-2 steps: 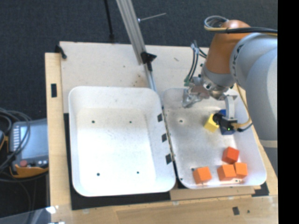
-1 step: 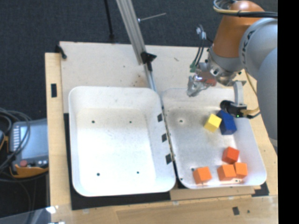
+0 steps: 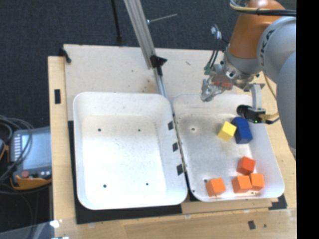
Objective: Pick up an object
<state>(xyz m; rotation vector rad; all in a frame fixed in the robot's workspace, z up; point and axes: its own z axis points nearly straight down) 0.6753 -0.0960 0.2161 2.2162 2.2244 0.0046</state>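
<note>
Plainly the risk lies in aim: the arm (image 3: 264, 34) hangs over the right bin's (image 3: 199, 148) far edge, its gripper (image 3: 209, 91) well apart from every block, so a straight descent would likely meet bare floor or rim; whether it is open I cannot tell, and nothing shows in its grasp; the left bin (image 3: 124, 103) shows only bare white floor; the right holds a blue block (image 3: 243, 131) touching a yellow block (image 3: 227, 131), and four orange blocks (image 3: 244, 183) near its front corner.

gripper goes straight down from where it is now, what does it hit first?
Most likely bare floor at the back of the right bin. The gripper points down there; the yellow block sits to one side. Depth is unclear.
</note>
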